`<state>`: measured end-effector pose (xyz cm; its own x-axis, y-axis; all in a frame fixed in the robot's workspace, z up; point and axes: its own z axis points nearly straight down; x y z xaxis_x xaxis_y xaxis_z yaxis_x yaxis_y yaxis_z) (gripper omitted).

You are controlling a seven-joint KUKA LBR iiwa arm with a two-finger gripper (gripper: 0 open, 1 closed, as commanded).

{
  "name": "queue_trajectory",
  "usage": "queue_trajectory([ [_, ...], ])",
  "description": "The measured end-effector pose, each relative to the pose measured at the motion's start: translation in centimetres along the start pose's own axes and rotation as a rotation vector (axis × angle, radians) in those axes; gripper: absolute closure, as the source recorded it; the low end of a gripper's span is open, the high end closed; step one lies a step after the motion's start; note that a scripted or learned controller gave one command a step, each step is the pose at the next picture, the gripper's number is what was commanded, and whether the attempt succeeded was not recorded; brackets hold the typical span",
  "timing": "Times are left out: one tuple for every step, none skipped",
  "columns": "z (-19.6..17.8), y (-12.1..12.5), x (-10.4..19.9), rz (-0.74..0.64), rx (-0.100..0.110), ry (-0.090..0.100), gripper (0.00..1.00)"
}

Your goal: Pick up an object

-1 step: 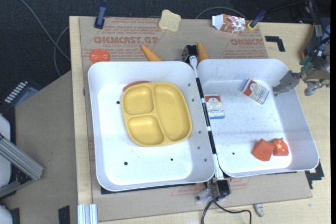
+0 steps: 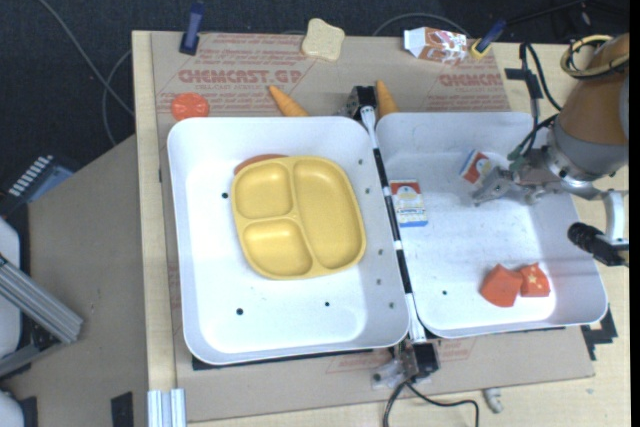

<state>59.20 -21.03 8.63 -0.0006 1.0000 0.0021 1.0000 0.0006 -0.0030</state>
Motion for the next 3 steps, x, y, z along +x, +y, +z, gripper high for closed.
queue_trajectory([
  [0.1,7.5,0.8,-0.001,-0.005,-0.003,0.00],
  [-1.0,7.6,0.7,-0.002,-0.008,-0.006,1.00],
  [-5.8,7.0,8.2,-0.001,-0.004,-0.001,1.00],
])
